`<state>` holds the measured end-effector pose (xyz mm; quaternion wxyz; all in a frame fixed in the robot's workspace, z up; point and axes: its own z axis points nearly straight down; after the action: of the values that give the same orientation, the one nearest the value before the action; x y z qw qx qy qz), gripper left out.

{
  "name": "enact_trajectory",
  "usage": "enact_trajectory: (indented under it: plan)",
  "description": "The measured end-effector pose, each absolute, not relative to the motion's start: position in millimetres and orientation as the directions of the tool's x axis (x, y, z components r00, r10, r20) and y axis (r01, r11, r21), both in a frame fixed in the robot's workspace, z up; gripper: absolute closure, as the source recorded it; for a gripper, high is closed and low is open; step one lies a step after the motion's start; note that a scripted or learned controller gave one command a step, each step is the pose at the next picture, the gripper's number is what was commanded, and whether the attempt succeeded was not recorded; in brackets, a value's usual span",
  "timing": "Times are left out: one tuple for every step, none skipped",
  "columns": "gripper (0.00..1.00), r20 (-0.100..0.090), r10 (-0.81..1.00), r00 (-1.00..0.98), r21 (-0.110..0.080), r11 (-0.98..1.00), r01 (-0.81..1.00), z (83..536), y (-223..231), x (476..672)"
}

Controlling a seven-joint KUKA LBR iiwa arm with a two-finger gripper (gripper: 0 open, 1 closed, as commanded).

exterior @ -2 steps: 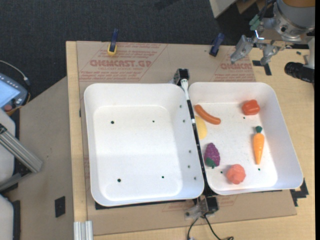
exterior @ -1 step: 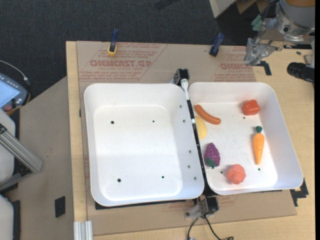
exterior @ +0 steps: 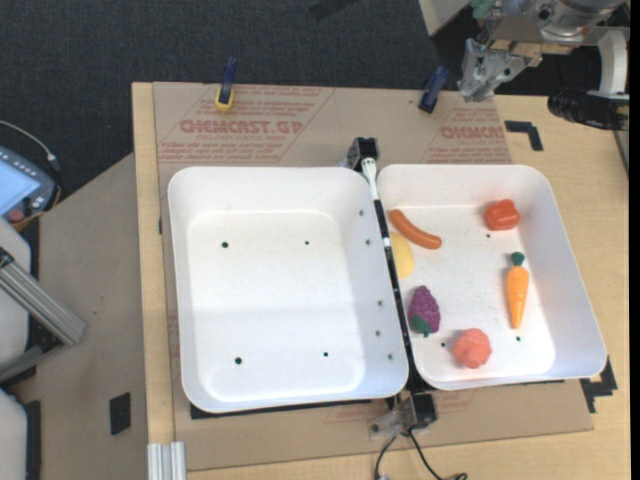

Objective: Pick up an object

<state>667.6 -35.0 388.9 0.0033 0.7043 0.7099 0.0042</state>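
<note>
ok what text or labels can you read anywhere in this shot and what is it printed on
"CHEMCAST GP" reads in red print on the brown protective sheet behind the left bin; the last letters are my best reading.
The same red print repeats on the sheet behind the right bin, at, too faint and angled to read.
The smaller red line under each logo is too small to read.

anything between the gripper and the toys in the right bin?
Nothing visible. The gripper hangs above the bench beyond the right bin's far rim, and the hot dog, red pepper, carrot, grapes and peach lie uncovered and apart.
</note>
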Motion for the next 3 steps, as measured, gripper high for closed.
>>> enact_trajectory:
  plan:
    - [1.00, 0.000, 1.000, -0.004, 0.008, 0.004, 1.000, 424, -6, 667.1]
    - [1.00, -0.001, 1.000, 0.000, 0.001, 0.000, 1.000, 420, -4, 666.6]
    - [1.00, -0.003, 1.000, -0.001, 0.007, 0.001, 1.000, 432, -4, 667.3]
